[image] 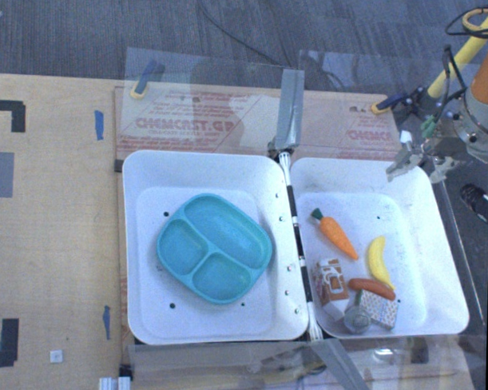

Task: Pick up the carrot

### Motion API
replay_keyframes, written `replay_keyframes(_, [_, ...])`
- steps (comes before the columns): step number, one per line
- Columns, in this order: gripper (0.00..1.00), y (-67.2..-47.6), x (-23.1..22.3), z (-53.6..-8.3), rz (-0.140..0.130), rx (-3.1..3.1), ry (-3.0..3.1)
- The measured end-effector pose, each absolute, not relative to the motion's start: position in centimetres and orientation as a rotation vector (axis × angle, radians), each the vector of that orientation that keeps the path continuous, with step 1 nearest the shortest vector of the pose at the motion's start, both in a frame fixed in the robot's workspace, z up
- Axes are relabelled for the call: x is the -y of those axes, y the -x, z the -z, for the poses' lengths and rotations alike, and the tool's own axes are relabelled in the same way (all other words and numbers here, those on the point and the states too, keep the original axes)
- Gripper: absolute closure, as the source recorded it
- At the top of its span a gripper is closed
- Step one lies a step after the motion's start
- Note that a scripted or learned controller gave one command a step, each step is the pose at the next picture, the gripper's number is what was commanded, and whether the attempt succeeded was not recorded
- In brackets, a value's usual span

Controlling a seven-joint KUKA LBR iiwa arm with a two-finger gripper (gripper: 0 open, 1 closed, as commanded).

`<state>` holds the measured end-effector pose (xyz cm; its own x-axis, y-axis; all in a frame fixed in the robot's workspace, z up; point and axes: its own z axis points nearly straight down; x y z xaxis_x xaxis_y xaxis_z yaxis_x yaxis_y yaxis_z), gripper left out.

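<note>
Grey disc point(356, 318) partly hides sausage point(372, 288), beyond them carrot point(335, 232).

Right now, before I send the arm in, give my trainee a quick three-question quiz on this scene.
1. True or false: the carrot lies in the right bin.
2. Which item lies nearest the carrot's orange tip? A) banana B) blue plate C) sausage
3. Fill in: the gripper hovers over the right bin's far ____ corner.

Key: 1 true; 2 A; 3 right.
</note>
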<state>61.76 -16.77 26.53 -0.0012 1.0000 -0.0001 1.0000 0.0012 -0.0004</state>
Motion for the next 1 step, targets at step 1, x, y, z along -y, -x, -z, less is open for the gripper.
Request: replay_keyframes(1, [0.00, -63.44, 11.63, -9.42, 0.003, 2.207, 2.239])
